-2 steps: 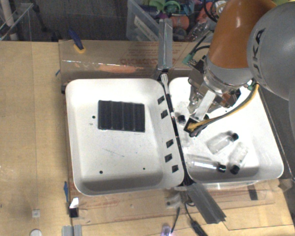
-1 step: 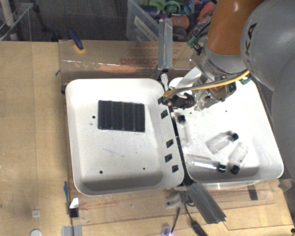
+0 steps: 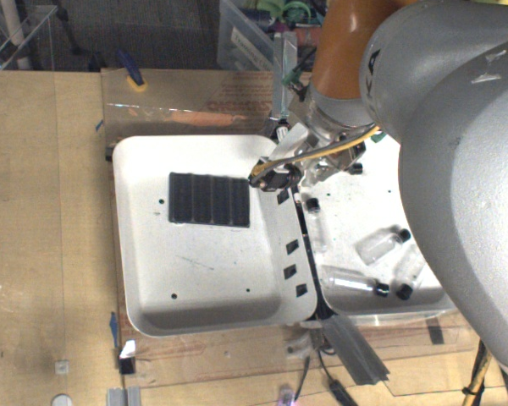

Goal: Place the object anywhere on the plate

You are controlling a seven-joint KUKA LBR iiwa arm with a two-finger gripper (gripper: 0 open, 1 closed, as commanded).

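Note:
A black ribbed rectangular plate (image 3: 209, 200) lies flat in the left bin (image 3: 152, 303), towards its back. Clear plastic bottles with black caps lie in the right bin (image 3: 356, 201): one (image 3: 379, 244) near the middle and a longer one (image 3: 357, 285) close to the front wall. My gripper (image 3: 303, 178) hangs at the back of the bins, over the divider between them, just right of the plate's far right corner. The wrist and arm hide its fingertips. I see nothing held under it.
The big grey arm (image 3: 457, 142) covers the right bin's right side. A row of small black tabs (image 3: 291, 260) runs along the divider. A clear box of coloured items (image 3: 262, 15) stands behind the bins. Wooden bench (image 3: 42, 227) lies to the left.

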